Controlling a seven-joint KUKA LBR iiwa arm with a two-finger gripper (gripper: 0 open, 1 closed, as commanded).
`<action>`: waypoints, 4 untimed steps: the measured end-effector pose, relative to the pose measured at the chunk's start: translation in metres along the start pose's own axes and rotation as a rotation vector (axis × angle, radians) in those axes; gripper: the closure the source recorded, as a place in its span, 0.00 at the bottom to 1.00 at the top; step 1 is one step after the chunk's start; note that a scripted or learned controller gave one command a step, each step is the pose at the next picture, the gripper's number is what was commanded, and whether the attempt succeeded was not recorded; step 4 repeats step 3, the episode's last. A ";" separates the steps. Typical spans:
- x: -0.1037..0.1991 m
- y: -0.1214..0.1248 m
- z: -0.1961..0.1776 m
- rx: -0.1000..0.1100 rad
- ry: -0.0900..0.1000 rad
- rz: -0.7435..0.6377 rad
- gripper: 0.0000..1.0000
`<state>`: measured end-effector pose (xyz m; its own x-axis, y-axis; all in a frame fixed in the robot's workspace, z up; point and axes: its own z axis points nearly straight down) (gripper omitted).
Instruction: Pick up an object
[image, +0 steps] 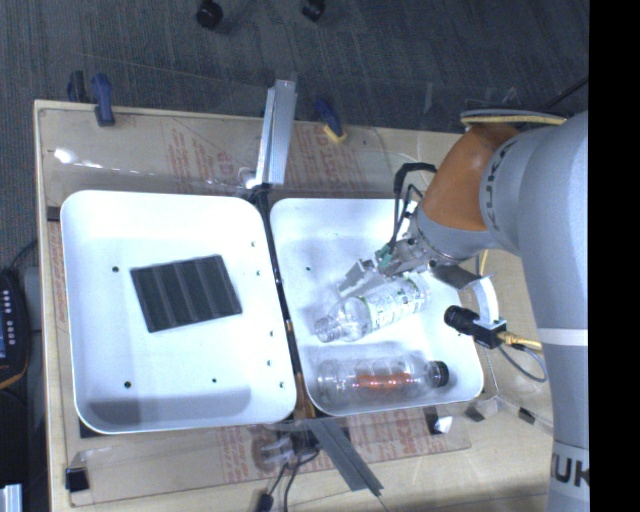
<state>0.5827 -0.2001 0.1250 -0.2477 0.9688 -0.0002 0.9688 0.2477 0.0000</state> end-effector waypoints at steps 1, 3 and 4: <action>0.042 -0.039 0.034 0.003 0.002 -0.048 0.00; 0.017 -0.103 -0.035 -0.002 0.000 0.082 0.00; 0.017 -0.103 -0.035 -0.002 0.000 0.082 0.00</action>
